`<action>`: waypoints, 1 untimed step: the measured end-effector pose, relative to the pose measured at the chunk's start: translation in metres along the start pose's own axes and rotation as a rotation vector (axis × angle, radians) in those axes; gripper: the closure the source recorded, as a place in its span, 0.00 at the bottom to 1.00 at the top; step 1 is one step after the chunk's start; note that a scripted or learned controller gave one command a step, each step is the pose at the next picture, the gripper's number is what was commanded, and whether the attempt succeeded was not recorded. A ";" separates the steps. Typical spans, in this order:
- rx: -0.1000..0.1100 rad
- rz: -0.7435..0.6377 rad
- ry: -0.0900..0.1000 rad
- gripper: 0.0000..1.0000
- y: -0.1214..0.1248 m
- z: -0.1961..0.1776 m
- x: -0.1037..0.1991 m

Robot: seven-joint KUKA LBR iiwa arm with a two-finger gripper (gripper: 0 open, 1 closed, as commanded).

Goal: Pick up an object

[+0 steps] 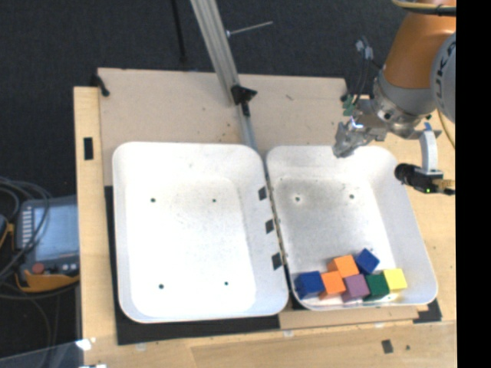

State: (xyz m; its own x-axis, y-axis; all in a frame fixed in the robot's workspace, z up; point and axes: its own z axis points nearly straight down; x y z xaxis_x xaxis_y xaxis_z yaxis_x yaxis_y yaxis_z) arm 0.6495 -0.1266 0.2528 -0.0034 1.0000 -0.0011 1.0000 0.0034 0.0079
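Right bin [383, 175]: small coloured cubes [351, 276] clustered near corner; pincer [347, 141] state unclear.

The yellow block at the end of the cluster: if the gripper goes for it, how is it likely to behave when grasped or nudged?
The yellow block looks like a small rigid cube, so it would probably hold its shape and slide rather than roll. It sits against the green block near the right bin's wall, so a nudge may shift its neighbours. Its flat faces should suit the gripper, though fingers have little room.

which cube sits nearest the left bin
The blue cube at the left end of the cluster, closest to the divide between bins; the other blue one sits farther right.
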 end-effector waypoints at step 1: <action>0.007 -0.004 0.002 1.00 -0.005 -0.007 0.053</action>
State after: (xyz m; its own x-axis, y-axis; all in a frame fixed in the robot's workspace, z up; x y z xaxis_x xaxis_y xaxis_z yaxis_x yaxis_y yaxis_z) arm 0.6447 -0.0733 0.2598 -0.0074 1.0000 0.0011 1.0000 0.0074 0.0011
